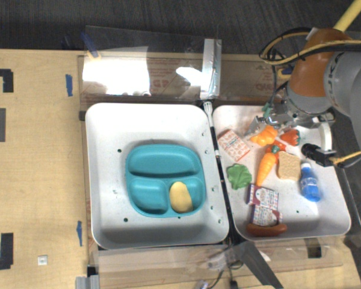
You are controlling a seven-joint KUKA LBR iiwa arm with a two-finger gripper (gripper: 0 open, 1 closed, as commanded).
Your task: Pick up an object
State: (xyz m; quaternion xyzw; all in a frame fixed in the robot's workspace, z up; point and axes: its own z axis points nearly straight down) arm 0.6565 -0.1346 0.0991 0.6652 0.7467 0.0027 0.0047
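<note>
Grey arm hides the pincer over the right bin.

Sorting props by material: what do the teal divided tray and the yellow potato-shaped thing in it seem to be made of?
The teal tray looks like moulded plastic with a smooth, slightly glossy finish and rounded compartment edges. The yellow potato-shaped thing is probably plastic toy food, uniform in colour with a soft sheen, though rubber is possible.
</note>
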